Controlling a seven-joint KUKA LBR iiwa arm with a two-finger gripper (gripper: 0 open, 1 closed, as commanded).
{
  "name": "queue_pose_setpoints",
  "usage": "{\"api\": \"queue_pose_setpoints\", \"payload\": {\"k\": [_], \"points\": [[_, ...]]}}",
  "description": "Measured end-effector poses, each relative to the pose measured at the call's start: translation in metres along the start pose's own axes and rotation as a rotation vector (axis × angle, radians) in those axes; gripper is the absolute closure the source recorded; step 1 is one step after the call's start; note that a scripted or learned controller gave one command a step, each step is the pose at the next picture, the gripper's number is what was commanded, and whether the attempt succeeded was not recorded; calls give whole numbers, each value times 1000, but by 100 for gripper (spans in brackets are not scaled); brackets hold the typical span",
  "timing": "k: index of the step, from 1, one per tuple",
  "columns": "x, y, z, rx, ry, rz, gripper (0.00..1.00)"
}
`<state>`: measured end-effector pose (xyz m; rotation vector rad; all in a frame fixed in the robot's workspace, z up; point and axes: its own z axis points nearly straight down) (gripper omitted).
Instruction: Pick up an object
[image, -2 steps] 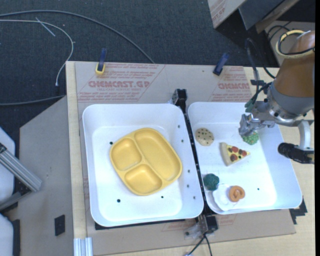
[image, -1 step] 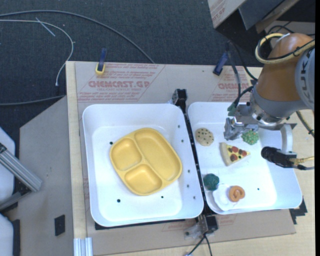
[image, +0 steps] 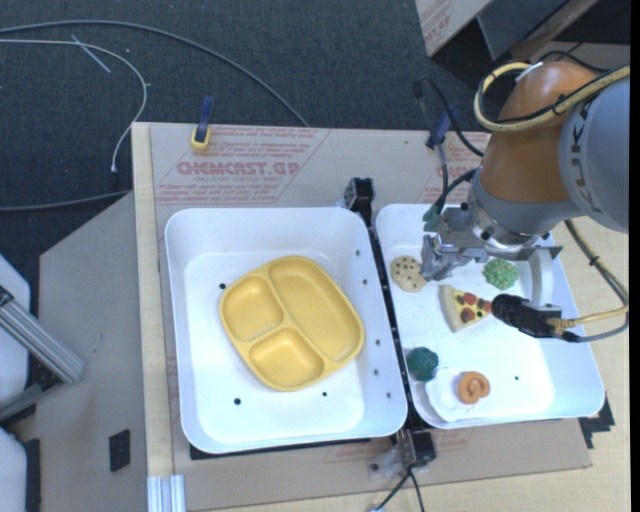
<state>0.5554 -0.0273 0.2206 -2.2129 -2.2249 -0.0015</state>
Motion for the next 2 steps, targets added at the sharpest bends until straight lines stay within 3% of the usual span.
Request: {"api": "queue_pose_setpoints", "payload": {"k": [2], "points": [[89,-34,-5,1,0,-1,100]]}}
